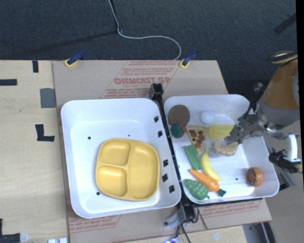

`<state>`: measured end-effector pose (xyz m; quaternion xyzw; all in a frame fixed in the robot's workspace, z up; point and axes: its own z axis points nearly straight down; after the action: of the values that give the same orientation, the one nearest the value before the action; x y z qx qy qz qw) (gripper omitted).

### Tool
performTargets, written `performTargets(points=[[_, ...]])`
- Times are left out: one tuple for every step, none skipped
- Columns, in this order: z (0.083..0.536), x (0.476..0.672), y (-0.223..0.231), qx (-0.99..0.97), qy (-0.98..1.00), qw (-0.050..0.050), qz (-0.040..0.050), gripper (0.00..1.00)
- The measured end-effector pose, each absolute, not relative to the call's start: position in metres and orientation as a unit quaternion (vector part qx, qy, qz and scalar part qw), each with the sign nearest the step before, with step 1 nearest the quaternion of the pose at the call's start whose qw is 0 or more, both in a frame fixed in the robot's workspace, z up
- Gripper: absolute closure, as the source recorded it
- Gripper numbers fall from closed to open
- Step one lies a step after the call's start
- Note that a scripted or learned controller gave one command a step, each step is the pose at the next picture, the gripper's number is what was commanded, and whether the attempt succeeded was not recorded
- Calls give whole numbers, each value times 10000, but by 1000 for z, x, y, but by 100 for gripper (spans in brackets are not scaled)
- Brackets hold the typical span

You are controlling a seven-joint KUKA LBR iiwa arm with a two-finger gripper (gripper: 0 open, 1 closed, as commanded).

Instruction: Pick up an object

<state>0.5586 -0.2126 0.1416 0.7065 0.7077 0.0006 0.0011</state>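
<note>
Where carpet [47, 22] darkens, cardboard [140, 76], bench [22, 149]

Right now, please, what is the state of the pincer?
Pincer: over the right bin, above a beige object; open or closed cannot be told.

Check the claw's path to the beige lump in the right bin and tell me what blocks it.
Nothing visible blocks it. The claw sits low in the right bin, right at the beige lump. A yellow block lies just beside the claw, and the banana is past the lump, apart from the approach.
</note>
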Motion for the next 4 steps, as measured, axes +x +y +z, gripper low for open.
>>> performTargets(points=[[185,559,-217,7068,7074,11,4,100],[227,560,-217,7065,7077,15,6,100],[231,580,-160,7045,7097,-8,6,100],[236,583,-102,7045,7097,-10,4,100]])
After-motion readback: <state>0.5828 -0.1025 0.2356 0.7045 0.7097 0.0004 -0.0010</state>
